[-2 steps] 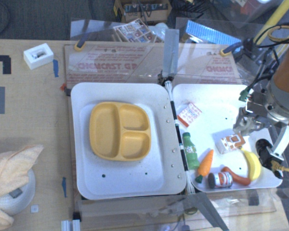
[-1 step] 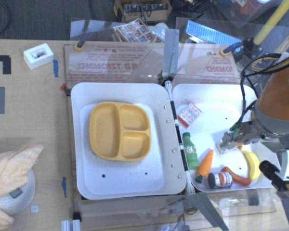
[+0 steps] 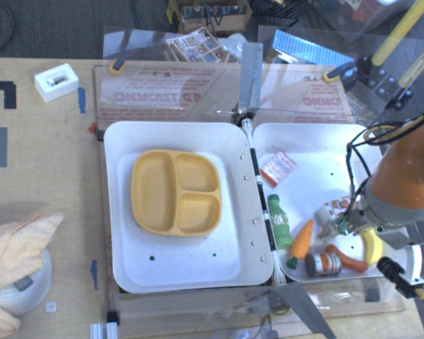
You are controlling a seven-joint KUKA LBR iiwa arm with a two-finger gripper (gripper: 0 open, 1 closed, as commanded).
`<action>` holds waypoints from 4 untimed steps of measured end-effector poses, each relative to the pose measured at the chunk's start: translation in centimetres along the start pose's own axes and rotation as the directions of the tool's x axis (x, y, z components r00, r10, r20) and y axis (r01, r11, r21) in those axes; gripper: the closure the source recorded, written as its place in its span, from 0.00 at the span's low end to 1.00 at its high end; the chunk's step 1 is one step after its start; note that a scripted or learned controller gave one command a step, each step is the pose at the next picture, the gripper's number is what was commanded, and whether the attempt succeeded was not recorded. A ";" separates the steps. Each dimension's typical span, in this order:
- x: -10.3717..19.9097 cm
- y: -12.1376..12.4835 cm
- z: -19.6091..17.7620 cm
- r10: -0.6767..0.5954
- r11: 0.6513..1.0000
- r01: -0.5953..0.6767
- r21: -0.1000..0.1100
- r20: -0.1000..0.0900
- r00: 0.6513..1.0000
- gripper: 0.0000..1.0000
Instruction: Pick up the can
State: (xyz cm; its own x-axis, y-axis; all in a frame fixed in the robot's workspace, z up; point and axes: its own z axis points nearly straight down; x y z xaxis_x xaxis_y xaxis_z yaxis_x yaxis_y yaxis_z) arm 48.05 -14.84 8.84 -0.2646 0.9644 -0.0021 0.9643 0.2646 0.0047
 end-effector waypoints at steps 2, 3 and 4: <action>-2.5 2.4 -1.7 0.452 0.892 -0.452 0.008 0.002 0.892 0.00; -3.2 6.8 -0.1 0.374 0.927 -0.374 -0.005 0.001 0.927 0.00; -3.2 6.8 -0.9 0.374 0.927 -0.374 -0.004 0.001 0.927 1.00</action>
State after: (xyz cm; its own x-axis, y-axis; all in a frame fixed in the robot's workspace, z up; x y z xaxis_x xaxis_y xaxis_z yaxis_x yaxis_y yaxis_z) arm 55.43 -16.15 9.80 0.1151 0.9934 -0.0013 0.9933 -0.1151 0.0092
